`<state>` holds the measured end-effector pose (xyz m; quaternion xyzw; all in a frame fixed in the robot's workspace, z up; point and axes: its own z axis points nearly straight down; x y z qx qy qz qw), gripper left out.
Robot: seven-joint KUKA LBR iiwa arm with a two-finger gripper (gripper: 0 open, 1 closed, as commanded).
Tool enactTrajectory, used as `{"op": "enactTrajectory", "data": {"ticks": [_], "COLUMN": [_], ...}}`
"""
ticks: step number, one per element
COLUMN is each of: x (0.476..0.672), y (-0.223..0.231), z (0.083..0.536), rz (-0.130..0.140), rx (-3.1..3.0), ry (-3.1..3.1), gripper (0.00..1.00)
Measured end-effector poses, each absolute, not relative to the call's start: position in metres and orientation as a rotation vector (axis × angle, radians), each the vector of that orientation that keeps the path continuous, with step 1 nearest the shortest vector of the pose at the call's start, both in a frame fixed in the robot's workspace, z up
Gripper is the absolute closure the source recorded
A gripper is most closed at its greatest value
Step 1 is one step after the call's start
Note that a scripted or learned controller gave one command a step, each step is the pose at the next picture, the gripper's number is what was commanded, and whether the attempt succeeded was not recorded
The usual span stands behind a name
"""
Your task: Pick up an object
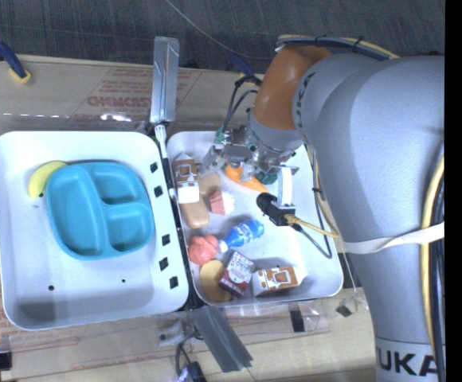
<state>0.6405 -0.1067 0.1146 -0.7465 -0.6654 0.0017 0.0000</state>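
The hand (245,159) hangs low over an orange object (247,183) in the right bin (324,281); I cannot tell its opening.

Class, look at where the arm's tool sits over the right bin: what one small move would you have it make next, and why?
Probably a short descent straight down. The tool sits over the far end of the right white bin, directly above the flat orange piece, and whether it grips anything is unclear. The blue plastic bottle and the pink round toy lie farther off, so the orange piece looks like the nearest target.
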Motion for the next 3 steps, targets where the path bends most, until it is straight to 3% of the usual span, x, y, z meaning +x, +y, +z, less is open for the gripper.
{"op": "enactTrajectory", "data": {"ticks": [1,2,3], "x": [0.604,0.604,0.623], "y": [-0.111,-0.110,-0.037], "z": [0.093,0.102,0.196], "rz": [0.001,0.003,-0.008], "rx": [-2.219,-2.210,-2.257], "ry": [-2.225,-2.231,-2.189], "gripper": [0.00,1.00,1.00]}}
